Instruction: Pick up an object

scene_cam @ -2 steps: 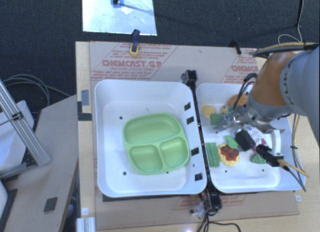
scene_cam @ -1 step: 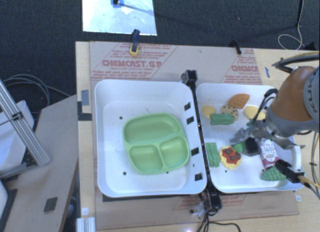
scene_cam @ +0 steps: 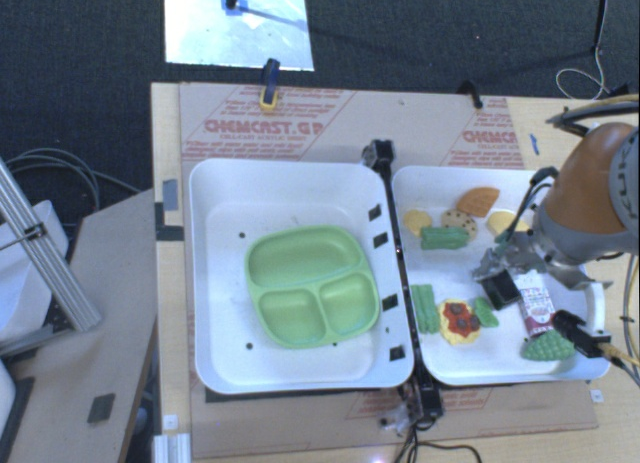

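The arm [scene_cam: 590,196] reaches in from the right and bends down over the right bin [scene_cam: 505,375], its orange band uppermost and the grey wrist below it tipped toward the bin's middle. The claw [scene_cam: 496,265] hangs low over the bin floor; the view does not show whether it is apart or together, and nothing can be seen held in it. Just beside it, toward the near right, lies a carton [scene_cam: 537,309], a flat red-and-white box whose long axis runs almost from far to near, slightly slanted. To the claw's near left sit a round pizza [scene_cam: 461,320], yellow with red blotches, and a ribbed green pod [scene_cam: 426,308] lying lengthwise from far to near by the bin's left wall. A knobbly green lump [scene_cam: 547,347] rests at the near right. Along the far side are an orange wedge [scene_cam: 479,199], a speckled cookie [scene_cam: 460,221], a green block [scene_cam: 445,238] lying left to right, and two yellow pieces. The left bin [scene_cam: 215,281], smooth white plastic, holds a pale green divided plate [scene_cam: 312,286] set at a slant. Both bins sit on the desk [scene_cam: 170,131].
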